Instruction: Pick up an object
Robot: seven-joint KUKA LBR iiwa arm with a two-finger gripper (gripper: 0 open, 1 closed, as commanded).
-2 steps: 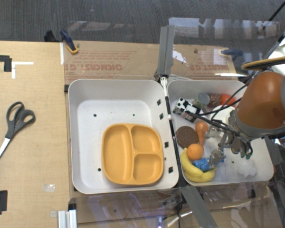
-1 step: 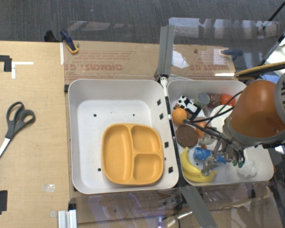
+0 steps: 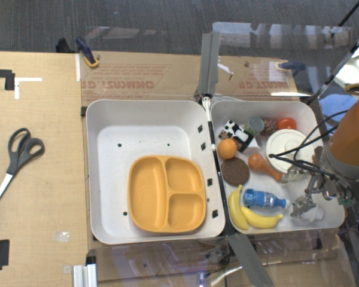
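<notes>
My gripper [image 3: 305, 191] hangs over the near right corner of the right bin [image 3: 323, 109], open, with nothing between its fingers. Just left of it a blue bottle [image 3: 263, 200] lies on its side against a yellow banana [image 3: 251, 217]. A brown disc [image 3: 234, 171], an orange [image 3: 227, 149], a black-and-white toy cow [image 3: 236, 133], an orange drumstick-shaped toy [image 3: 264, 163], a white cup [image 3: 287, 146], a red tomato [image 3: 286, 124] and a small grey piece [image 3: 256, 124] fill the rest of that bin. Something small and white [image 3: 313, 216] lies under the gripper.
In the left bin [image 3: 102, 160] sits a yellow divided plate [image 3: 167, 194]. Scissors [image 3: 15, 157] lie on the bench at far left. Black cables [image 3: 299, 148] run from the arm across the cup. A grey divider [image 3: 208, 61] stands behind the bins.
</notes>
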